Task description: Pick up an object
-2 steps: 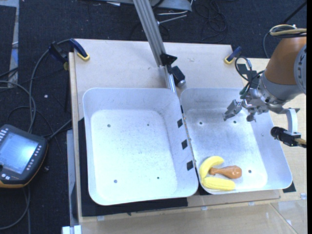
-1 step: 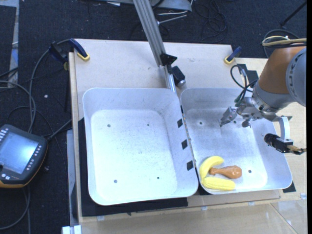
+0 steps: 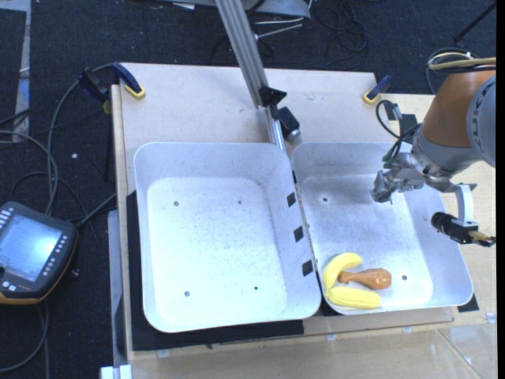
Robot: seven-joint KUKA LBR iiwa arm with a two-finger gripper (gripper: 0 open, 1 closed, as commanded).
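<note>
Control pad: dark handheld unit with a lit screen, lying on the floor far to the gripper's left, beyond the bench edge; a cable runs from it.
Bench: pale wooden top carrying both bins, with blue and yellow clamps at its far corners.
Left bin: shallow white tray, speckled, well to the left of the gripper and separated from it by the shared wall between the bins.
Metal post: slanted silver bar that meets the bench at the far end of the seam between the bins, up and to the left of the gripper.
Right bin: shallow white tray under the gripper, which hovers over its far right part.
Banana: yellow, curved, lying near the front edge of the right bin, below and to the left of the gripper and well apart from it.
Chicken leg: orange-brown toy drumstick resting in the curve of the banana and touching it, likewise well apart from the gripper.
Gripper: small grey head pointing down and left into the bin; nothing is seen between its tips, and whether they are spread or pressed together cannot be told.
Arm: grey with an orange band, entering from the right just behind the gripper.
</note>
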